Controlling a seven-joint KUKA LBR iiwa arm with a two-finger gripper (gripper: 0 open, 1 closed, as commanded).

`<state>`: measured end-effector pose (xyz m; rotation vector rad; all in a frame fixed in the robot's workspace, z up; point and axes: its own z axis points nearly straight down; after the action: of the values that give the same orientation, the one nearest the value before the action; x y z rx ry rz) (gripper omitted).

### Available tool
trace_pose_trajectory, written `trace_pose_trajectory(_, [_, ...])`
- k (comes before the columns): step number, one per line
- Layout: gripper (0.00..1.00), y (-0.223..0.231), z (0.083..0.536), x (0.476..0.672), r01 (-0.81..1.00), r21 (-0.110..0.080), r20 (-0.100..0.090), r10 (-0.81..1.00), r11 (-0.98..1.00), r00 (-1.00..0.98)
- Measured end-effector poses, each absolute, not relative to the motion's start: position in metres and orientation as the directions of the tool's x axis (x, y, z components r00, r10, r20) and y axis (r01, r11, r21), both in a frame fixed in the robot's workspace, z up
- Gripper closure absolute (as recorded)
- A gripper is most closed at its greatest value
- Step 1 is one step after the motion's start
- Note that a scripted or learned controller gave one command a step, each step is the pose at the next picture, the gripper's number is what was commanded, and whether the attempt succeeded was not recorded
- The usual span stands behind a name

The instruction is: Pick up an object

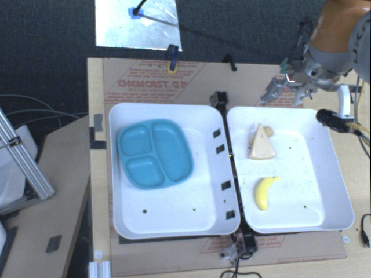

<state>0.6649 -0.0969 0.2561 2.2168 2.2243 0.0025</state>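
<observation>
We see a smooth curved yellow banana (264, 192) and a pale wedge (261, 143) lying apart in the right bin (333, 172); our end effector (285, 90) hangs released above its far rim.

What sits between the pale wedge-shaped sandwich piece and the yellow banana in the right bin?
Nothing. In the camera view, just bare white bin floor separates the pale wedge-shaped sandwich piece from the yellow banana in the right white bin.
</observation>
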Motion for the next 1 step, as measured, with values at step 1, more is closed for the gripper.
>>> trace_pose_trajectory(1, [0.0,-0.1466,0.1519,0.6484,1.0,-0.008,0.0,1.0,-0.003,0.003])
